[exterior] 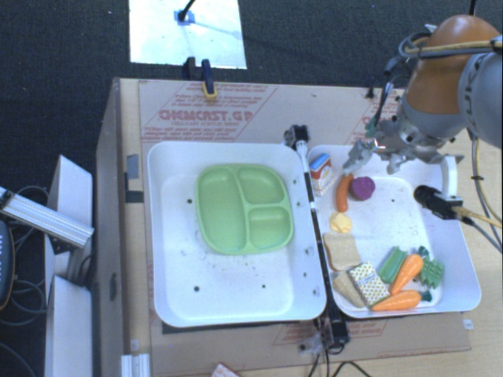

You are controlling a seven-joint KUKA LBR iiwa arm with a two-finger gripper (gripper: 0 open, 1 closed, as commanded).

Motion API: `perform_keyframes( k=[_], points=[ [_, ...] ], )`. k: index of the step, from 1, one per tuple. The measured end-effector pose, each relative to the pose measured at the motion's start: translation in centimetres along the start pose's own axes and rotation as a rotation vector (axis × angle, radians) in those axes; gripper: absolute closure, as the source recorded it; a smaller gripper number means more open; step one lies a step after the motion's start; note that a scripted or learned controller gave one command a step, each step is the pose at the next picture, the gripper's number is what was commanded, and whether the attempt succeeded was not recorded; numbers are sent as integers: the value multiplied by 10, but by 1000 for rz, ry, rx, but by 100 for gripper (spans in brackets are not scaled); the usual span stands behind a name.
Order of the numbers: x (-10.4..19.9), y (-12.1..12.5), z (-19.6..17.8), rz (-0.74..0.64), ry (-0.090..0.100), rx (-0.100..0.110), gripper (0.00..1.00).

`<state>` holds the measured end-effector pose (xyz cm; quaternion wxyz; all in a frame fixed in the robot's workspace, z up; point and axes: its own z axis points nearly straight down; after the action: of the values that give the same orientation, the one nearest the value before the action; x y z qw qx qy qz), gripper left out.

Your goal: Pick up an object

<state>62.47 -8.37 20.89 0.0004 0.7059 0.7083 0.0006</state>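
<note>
Positioned above the far edge of the right bin (464,289), the gripper (376,157) is seen with its two fingers spread apart, and nothing is being held between them. It is hanging just above the purple round piece (362,187) and the orange sausage-like piece (343,192), probably because one of these is being aimed at.

Going from near to far: two carrots (402,286) with green tops, a patterned cracker (368,282) and a slice of bread (342,250) are lying crowded in the near corner of the right bin. Next, a small yellow piece (340,223) is lying, and then the two pieces under the gripper. A small carton (320,169) is leaning at the wall between the bins. In the left bin (169,234) a green divided plate (244,208) is resting flat.

The things are being kept loose and mixed, it seems, so that any one can be taken. What exactly the purple piece is cannot be told. The arm (452,69) is being cut off at the right edge, and part of the far bin wall is being hidden by the wrist.
</note>
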Motion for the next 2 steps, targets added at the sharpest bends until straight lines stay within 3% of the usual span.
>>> perform_keyframes(
  k=[1,2],
  points=[
    [-20,9,125,3,-1,0,0],
    [-20,11,113,1,-1,-5,100]
  ],
)
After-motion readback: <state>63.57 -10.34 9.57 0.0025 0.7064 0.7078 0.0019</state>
